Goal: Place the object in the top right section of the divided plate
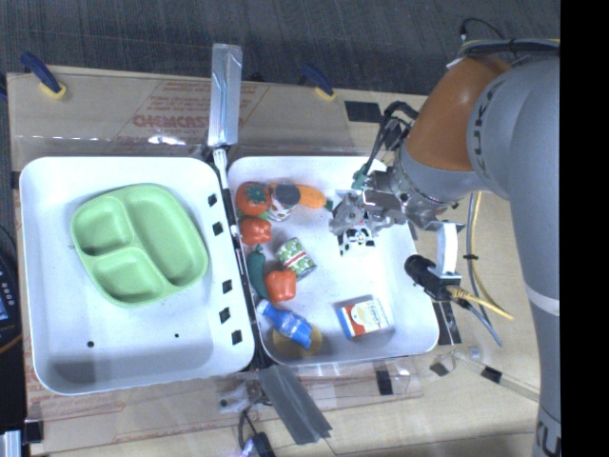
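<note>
**End effector low over the right bin, a spotted toy beneath it**

The grey end effector hangs over the upper middle of the right white bin. A small black-and-white spotted toy sits directly under its tip; whether the toy is gripped, or how wide the end effector stands, cannot be told. To its left lie an orange tomato-shaped toy, a green striped can and a red pepper toy; nearer the front, a small red and white carton. The light green divided plastic plate lies well apart in the left white bin.
</note>
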`<state>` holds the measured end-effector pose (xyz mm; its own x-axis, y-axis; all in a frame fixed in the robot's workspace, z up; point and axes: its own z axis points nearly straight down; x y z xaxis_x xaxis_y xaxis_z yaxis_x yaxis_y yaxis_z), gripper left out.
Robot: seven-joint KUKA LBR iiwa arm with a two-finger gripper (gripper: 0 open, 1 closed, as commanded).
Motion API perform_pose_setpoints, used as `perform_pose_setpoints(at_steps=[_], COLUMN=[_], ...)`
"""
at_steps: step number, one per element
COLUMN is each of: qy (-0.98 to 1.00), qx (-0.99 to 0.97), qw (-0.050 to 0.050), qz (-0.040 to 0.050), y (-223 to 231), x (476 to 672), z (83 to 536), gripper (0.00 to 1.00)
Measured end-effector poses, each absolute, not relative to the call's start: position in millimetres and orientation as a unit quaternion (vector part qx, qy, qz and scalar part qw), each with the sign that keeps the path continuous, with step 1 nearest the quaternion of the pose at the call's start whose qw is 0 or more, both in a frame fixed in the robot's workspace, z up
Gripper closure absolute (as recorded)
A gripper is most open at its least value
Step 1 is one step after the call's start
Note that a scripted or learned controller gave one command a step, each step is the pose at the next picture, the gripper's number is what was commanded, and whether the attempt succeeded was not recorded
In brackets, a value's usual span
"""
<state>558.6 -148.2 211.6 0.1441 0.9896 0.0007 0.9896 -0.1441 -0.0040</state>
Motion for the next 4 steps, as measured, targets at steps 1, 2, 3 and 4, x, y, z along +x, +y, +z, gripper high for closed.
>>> perform_pose_setpoints(at_steps=[1, 2, 3, 4], qy=[-0.630, -0.550, -0.678, -0.824], qx=[-0.777, -0.835, -0.735, -0.567], qw=[0.003, 0.001, -0.002, 0.001], qz=[0.0024, 0.0014, -0.0013, 0.0003], y=[-110.4, -103.5, -143.2, -108.7], x=[486.0, 477.8, 502.5, 480.4], z=[149.5, 158.5, 94.5, 130.4], gripper=[1.00, 1.00, 1.00, 1.00])
